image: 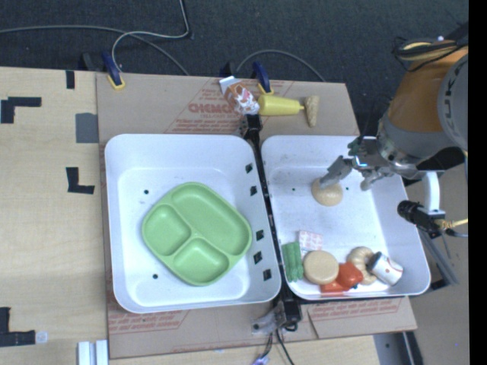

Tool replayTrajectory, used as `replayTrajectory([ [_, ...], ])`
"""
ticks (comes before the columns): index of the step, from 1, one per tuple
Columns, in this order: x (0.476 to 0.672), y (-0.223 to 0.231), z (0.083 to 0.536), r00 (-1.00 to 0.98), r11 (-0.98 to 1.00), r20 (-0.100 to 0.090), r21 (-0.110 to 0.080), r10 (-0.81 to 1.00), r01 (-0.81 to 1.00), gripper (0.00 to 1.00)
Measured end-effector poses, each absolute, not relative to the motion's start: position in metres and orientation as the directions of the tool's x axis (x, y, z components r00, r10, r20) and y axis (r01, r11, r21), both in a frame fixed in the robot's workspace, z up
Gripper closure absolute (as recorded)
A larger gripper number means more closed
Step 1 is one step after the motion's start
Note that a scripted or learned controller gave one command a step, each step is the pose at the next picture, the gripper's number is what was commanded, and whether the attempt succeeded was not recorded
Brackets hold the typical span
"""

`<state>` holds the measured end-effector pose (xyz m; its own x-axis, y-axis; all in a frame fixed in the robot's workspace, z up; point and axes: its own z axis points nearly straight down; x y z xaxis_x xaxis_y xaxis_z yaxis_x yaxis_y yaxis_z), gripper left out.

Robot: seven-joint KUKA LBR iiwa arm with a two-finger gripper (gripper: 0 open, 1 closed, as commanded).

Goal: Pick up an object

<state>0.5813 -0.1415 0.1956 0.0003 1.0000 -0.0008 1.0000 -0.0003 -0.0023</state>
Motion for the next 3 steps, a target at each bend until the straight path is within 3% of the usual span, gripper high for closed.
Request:
replayTrajectory([
  [1, 0.609, -0.16, 0.087, -0.001, 0.001, -0.002, 0.004, 1.0, 1.0, 0.0],
  [2, 0.609, -0.16, 0.097, -0.001, 0.001, -0.004, 0.005, 1.0, 1.0, 1.0],
  [3, 0.609, -0.16, 0.106, -0.002, 0.002, -0.004, 0.005, 1.0, 1.0, 1.0],
])
